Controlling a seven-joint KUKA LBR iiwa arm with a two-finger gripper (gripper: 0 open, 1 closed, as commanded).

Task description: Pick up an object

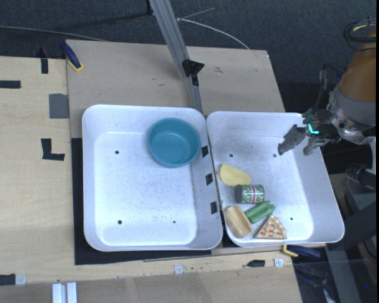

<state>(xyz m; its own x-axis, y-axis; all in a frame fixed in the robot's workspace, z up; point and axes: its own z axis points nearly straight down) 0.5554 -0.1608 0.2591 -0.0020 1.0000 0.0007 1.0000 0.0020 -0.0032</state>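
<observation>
The claw (299,143) hangs spread and empty at the frame's right; the small green can (250,194) lies lower left of it

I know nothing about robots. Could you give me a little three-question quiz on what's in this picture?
1. True or false: the blue bowl sits in the left bin.
2. Which lies nearest the front rim of the right bin? A. pizza slice B. yellow piece C. can
3. Fill in: the hand is over the ____ bin.

Key: 1 true; 2 A; 3 right.
</observation>
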